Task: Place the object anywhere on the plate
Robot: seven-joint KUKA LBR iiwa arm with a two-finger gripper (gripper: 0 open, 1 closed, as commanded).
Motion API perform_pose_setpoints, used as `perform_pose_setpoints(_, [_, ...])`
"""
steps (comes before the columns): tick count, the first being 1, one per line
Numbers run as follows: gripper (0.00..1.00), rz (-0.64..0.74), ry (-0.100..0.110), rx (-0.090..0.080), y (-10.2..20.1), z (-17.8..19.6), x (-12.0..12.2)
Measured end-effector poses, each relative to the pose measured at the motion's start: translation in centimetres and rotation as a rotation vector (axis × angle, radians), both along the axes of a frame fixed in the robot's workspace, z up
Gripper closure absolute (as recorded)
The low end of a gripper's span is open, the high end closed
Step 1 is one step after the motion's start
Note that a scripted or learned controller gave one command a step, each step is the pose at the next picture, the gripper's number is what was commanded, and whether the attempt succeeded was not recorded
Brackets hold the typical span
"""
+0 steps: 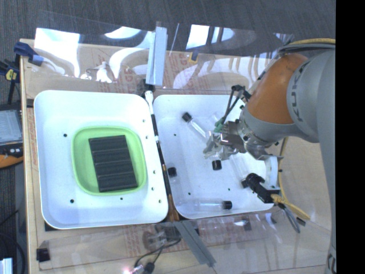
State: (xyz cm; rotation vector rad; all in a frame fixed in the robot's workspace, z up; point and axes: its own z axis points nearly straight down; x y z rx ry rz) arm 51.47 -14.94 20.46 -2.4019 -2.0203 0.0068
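2 white bins sit side by side. at the front of the right bin [188, 198] lies a clear tube [212, 204] with a black cap. further back, the gripper [215, 147] hangs over that bin; its fingers' state cannot be told. the left bin [51, 153] has a green plate [81, 153] bearing a dark ridged block [113, 163].

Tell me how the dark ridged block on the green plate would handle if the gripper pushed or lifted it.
The dark ridged block looks flat and slab-like, so it would likely slide rather than roll or tip. Its straight edges suggest that it is stiff, not floppy. The green plate has a raised rim, which would probably stop a push. The ridges may give the fingers some purchase, though weight cannot be judged.
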Motion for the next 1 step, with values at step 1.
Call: perform_pose_setpoints(1, [0.0, 0.0, 0.0, 0.0, -0.01, 0.0, 0.0])
